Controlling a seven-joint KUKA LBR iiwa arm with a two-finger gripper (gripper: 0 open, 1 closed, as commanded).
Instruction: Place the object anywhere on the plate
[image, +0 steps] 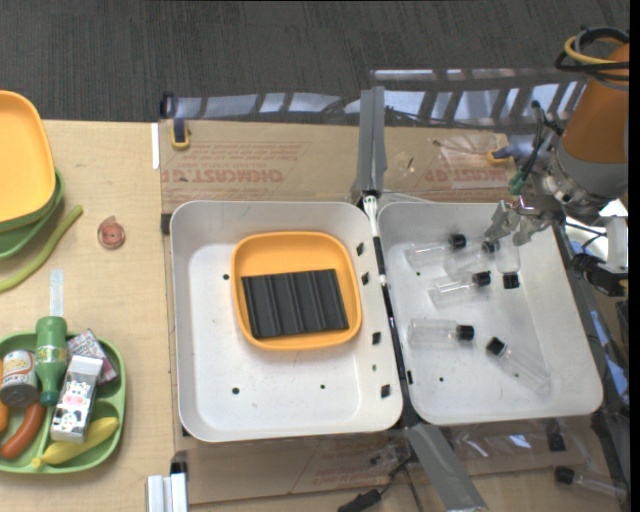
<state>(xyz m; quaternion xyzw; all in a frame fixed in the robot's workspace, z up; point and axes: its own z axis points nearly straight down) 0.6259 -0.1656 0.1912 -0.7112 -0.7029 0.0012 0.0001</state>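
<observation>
One orange plate (297, 295), five clear vials (452, 290), claw (503, 232) grip state unclear

Plate (297, 252) in left bin (200, 400) (vials (450, 290) in right bin (570, 390)).

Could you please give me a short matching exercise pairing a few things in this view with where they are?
Things:
1. orange plate
2. clear vials
3. green tray
4. tool

Places:
A. on the bench, left of both bins
B. in the left bin
C. over the right bin's far part
D. lying in the right bin

Pairs: 1-B, 2-D, 3-A, 4-C
</observation>
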